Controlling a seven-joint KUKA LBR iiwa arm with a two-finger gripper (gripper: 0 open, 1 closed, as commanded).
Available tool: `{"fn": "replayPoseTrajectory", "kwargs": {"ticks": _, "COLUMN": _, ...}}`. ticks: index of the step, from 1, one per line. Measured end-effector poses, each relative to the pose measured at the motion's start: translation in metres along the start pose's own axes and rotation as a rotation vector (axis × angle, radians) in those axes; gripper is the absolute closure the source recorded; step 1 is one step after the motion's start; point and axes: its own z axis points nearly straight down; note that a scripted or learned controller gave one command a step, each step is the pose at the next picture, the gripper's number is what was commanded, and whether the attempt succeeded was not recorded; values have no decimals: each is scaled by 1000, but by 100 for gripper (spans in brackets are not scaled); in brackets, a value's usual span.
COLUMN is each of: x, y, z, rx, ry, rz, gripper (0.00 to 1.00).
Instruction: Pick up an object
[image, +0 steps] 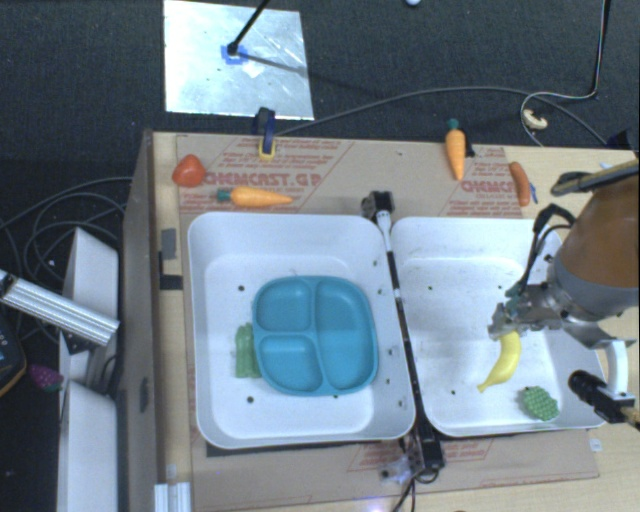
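A yellow banana (503, 362) lies in the right bin (450, 270), near its front right part. A small green knobbly object (540, 402) rests just to the banana's right, by the bin's front wall. My gripper (514, 318) hangs directly over the banana's upper end, with the grey and orange arm rising behind it to the right. The gripper's body hides the banana's top tip. In the left bin (230, 250) a blue divided plate (315, 335) sits in the middle, with a green piece (245, 351) against its left rim.
Outside the bins on the cardboard lie toy carrots (255, 197) (456, 152), a red toy (188, 171) and an orange piece (519, 183). A black divider (395, 290) runs between the bins. Cables trail at the left and top.
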Motion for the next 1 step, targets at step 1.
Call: {"fn": "replayPoseTrajectory", "kwargs": {"ticks": 1, "x": 54, "y": 56, "z": -13, "rx": 2, "ry": 1, "rz": -1, "gripper": 100}}
